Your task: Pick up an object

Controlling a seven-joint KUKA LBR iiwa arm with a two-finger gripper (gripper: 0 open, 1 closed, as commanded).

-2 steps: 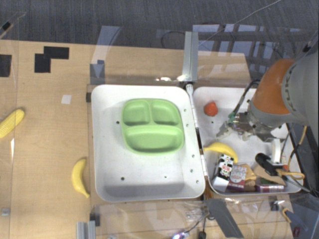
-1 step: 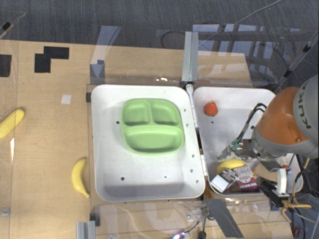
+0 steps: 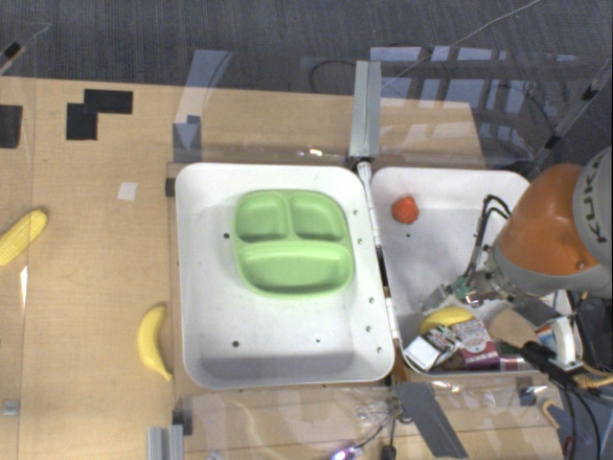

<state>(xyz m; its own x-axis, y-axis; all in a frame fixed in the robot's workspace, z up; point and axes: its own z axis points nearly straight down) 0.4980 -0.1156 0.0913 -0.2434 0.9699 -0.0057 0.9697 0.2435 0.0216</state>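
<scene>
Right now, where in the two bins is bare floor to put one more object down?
Left bin: bare floor rings the green divided plate, widest along the near edge. Right bin: open white floor between the small red object and the near pile. Crowded: the near corner, where the banana and packets lie under the claw.

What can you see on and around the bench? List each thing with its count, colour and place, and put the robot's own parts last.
Bins: two, white, side by side on the bench.
Divided plate: one, green, middle of left bin.
Small round object: one, red-orange, far left corner of right bin.
Pile of small items: several, mixed colours with a yellow one on top, near edge of right bin.
Banana: one, yellow, on the bench left of the bins.
Corn cob: one, yellow, far left of the bench.
Arm: one, grey with an orange band, above right bin.
Hand: one, low over the pile.
</scene>
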